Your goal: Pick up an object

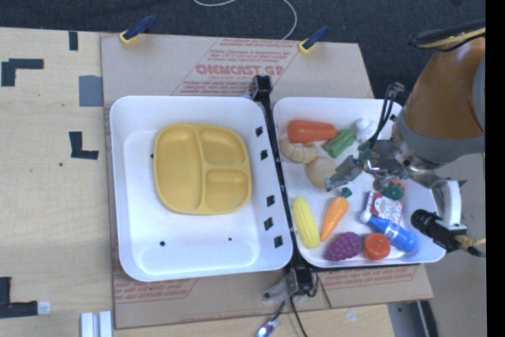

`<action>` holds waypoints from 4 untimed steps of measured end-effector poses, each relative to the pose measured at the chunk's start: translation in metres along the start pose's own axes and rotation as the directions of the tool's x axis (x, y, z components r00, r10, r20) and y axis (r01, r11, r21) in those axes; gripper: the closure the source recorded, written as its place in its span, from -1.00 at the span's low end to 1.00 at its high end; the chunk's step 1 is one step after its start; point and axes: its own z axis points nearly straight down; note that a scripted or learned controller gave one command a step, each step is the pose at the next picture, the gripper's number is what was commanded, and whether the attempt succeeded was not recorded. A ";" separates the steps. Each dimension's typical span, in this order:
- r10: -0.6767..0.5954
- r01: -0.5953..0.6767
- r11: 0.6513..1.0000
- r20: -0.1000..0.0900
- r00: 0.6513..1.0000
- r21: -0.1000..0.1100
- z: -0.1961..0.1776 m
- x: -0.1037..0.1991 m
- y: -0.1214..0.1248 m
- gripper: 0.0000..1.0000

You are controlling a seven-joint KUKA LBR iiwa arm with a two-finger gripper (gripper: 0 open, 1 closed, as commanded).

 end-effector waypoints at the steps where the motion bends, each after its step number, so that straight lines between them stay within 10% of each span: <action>1: -0.005 0.005 1.000 -0.003 1.000 0.006 0.044 0.070 -0.014 -1.00; 2: -0.001 0.001 1.000 -0.001 1.000 0.003 0.032 0.066 -0.013 1.00; 3: -0.006 0.006 1.000 -0.002 1.000 -0.019 -0.159 0.106 -0.011 1.00; 4: -0.008 0.008 1.000 -0.001 1.000 -0.003 -0.177 0.180 -0.012 1.00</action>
